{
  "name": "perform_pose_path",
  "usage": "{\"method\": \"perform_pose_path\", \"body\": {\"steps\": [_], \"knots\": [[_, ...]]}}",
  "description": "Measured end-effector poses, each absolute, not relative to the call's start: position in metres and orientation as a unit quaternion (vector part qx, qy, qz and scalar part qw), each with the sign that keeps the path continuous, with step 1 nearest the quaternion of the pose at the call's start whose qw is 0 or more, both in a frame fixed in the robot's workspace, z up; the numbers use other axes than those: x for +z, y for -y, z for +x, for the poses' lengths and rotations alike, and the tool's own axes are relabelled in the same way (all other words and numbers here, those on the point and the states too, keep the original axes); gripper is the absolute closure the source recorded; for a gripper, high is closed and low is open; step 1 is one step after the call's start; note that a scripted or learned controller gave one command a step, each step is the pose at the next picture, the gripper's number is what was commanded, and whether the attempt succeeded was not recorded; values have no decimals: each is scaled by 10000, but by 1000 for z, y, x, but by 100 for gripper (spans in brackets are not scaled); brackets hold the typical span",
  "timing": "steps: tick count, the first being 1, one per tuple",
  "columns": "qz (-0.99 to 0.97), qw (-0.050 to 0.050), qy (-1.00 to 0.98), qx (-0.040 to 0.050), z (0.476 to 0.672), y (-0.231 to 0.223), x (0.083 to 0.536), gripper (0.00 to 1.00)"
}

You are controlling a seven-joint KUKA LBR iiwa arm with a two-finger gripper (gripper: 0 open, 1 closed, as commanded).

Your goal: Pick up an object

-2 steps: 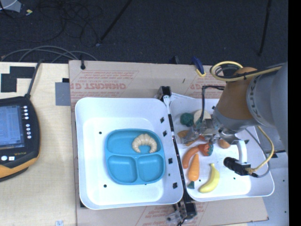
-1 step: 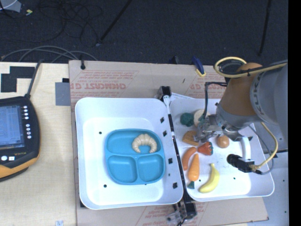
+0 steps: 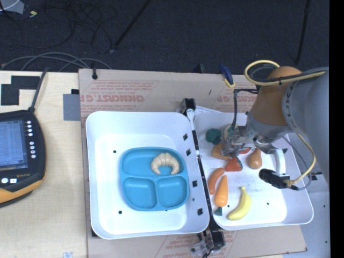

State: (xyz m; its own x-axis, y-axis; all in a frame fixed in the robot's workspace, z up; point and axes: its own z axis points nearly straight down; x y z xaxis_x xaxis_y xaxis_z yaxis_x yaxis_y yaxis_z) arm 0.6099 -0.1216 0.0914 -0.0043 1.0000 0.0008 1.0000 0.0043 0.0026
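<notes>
The right bin (image 3: 279, 211) holds several toy foods: a yellow banana (image 3: 239, 205), an orange carrot (image 3: 221, 190), a second orange piece (image 3: 214, 179), a red piece (image 3: 233, 164), a green piece (image 3: 214, 136) and a tan pear-like piece (image 3: 255, 158). My gripper (image 3: 232, 144) is low in the bin's upper left part, right over an orange piece (image 3: 219, 153) and the red one. Its body hides the fingertips. A cream croissant (image 3: 165, 163) lies in the top compartment of the blue divided plate (image 3: 154, 190) in the left bin (image 3: 107, 144).
The arm's grey body and orange band (image 3: 274, 101) cover the right bin's upper right. A black divider (image 3: 196, 160) runs between the bins. A teach pendant (image 3: 19, 152) lies on the bench at far left. Cables trail across the dark floor behind.
</notes>
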Motion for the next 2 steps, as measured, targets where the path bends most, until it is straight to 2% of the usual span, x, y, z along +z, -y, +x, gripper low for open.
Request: {"method": "perform_pose_path", "body": {"steps": [1, 2], "knots": [[7060, 36, -7082, 15, 647, 88, 92, 100], [7077, 58, -7065, 30, 609, 112, 94, 100]]}}
